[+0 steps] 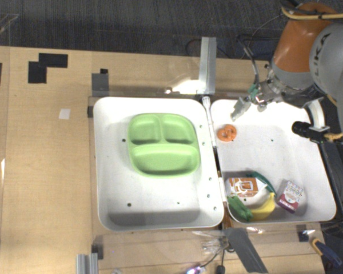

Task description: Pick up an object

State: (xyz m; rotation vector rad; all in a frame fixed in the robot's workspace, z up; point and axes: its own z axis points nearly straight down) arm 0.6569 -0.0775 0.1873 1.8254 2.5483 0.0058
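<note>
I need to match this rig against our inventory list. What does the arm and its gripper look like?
The arm has smooth rounded grey casing with an orange band above the wrist. Thin dark cables run near it. The gripper is small, metallic, pale grey.

the arm (320,44) is cut off at the right edge; the gripper (238,111) is too small to read.

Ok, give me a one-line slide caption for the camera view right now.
Gripper above the right bin near the orange object; green divided tray in the left bin.
</note>
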